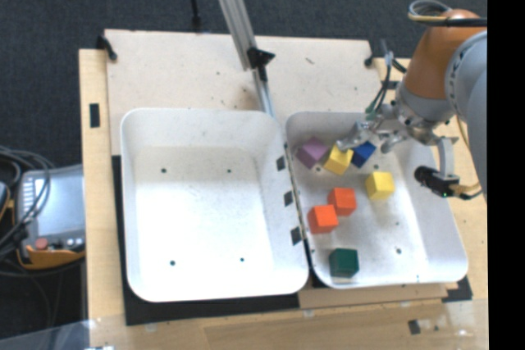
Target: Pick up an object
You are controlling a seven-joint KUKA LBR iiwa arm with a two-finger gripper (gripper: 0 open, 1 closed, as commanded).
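- Over the far part of the right bin (435,258): gripper (371,137), lowered from the grey arm (459,78) with its orange band, entering from the right.
- Open or clenched: cannot tell, too small and cluttered at the tip.
- Just beside the gripper tip, touching or nearly so: blue cube (362,152), tilted; whether grasped, cannot tell.
- Immediately left of the blue cube, touching it: yellow cube (338,161), tilted.
- Further left, near the bin's left wall: purple cube (312,152).
- Nearer, toward the bin's middle: second yellow cube (379,185), apart from the others.
- Left of that: two orange cubes, one (343,200) just beside the other (323,218), corners close.
- Nearest, by the near rim: dark green cube (344,262), alone.
- On the left: second white bin (139,135), speckled with small dark marks.
- Far of the bins: slanted metal rail (230,0) rising from the bench (164,61).
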